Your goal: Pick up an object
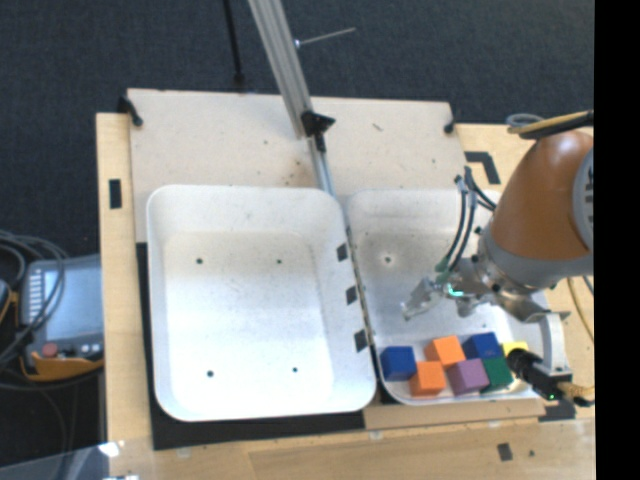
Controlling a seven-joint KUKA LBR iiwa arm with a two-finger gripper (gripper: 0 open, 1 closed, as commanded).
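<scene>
While poised above the bare middle of the right-hand shallow white bin [392,230], gripper [424,299] open or closed: cannot tell. Shift toward the lower right of the frame, to the small coloured blocks crowded along that bin's lower rim. Prefer the blue cube [398,361] at the cluster's left end, free on its left side. Descend straight, squared to its faces. Roughly cubic, with no evident long axis; edges nearly parallel to the bin wall.

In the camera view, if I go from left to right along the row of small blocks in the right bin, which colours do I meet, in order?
Blue block → orange block → purple block → green block → yellow block, partly hidden by the arm. I leave out the two blocks behind this row, because they overlap it.
</scene>
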